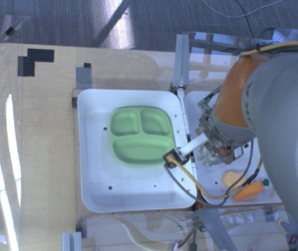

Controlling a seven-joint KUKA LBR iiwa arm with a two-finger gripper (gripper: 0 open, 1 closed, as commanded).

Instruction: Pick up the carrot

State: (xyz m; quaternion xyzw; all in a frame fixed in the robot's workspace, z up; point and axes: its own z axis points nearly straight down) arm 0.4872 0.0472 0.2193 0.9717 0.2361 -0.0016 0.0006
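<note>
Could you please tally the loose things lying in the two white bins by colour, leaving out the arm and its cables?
Green: 1, the divided plate in the left bin.
Orange: 1, the carrot in the right bin.
Yellow: 1, a small piece beside the carrot.
Total: 3

Right bin [207, 178] largely behind arm [274, 119]
</note>
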